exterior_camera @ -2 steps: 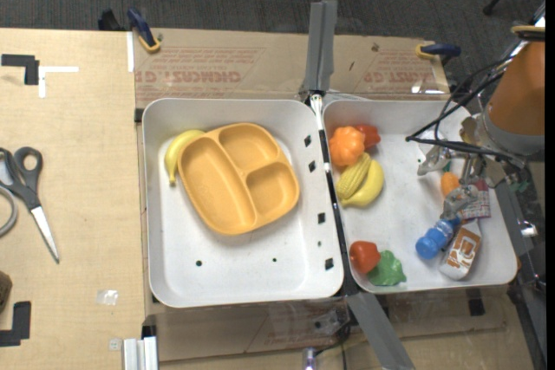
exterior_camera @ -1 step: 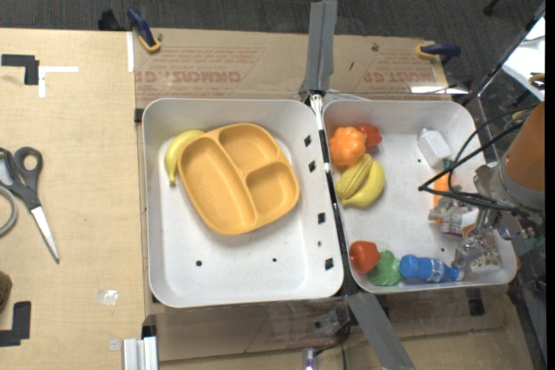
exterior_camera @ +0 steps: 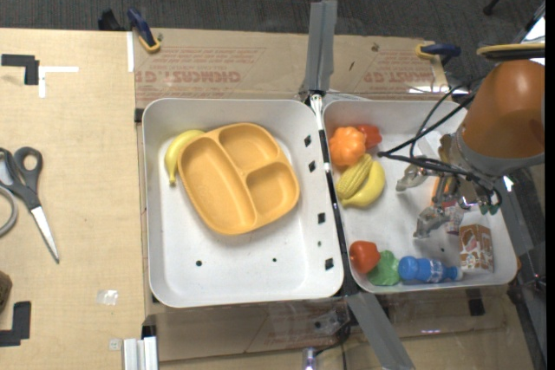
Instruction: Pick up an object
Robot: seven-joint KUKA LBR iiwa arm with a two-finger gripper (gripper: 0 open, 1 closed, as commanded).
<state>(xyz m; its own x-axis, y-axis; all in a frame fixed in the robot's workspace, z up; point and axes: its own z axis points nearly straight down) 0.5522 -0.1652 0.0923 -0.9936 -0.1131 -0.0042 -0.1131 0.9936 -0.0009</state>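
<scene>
My pincer [exterior_camera: 431, 208] hangs over the right bin [exterior_camera: 395, 113], and I cannot tell its state. Left to right: scissors [exterior_camera: 33, 195] on the tabletop [exterior_camera: 65, 126], the yellow tray [exterior_camera: 238, 178] in the left bin [exterior_camera: 238, 282], then the orange [exterior_camera: 345, 147], plastic bananas [exterior_camera: 362, 183], blue bottle [exterior_camera: 425, 271] and snack packet [exterior_camera: 475, 249]. I judge the crowding risky: a descent could nudge the packet or glance off the rounded bottle.

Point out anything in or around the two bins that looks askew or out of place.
In the left bin, a banana is wedged between the orange divided plate and the bin wall, partly hidden under the plate's rim. The plate lies turned at an angle to the bin's sides. Nothing looks spilled or broken.
</scene>
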